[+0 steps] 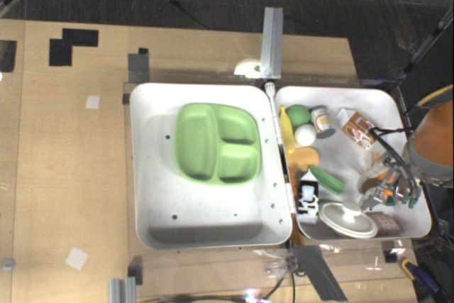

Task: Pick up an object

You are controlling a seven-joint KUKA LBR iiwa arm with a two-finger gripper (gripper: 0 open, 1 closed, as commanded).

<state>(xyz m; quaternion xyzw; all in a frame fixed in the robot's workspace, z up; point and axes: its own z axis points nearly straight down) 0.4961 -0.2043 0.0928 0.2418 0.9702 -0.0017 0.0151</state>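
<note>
Grey arm [433, 145] reaches into the right bin [397, 106] — pincer [386, 191] state unclear, low among the clutter.

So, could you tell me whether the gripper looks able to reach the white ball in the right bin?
Probably yes: the white ball lies uncovered, though the gripper sits across the bin and neighbours crowd it closely.

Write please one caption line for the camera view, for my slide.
Two-finger gripper low in the right white bin among small objects; green divided plastic tray in the left white bin.
</note>
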